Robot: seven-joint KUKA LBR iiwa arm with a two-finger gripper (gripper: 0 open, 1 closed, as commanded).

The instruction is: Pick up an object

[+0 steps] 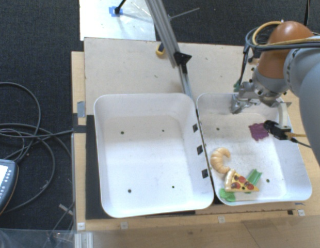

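Observation:
The right bin [285, 175] holds a purple toy [258, 132] near its middle right. A tan croissant [220, 159] lies by its left wall. A pizza slice [239, 182] rests at the front, with a green piece [254, 176] beside it and another green piece [226, 195] in the front left corner. My gripper [237, 106] hangs over the back of the right bin, well apart from the toys, left of and behind the purple one. I see nothing in it.
The left bin [149, 154] stands beside the right one, and their walls meet in the middle. A slanted grey pole [166, 27] comes down to the bins' back junction. Cables [26, 133] and a handheld screen [2, 182] lie off the bench to the left.

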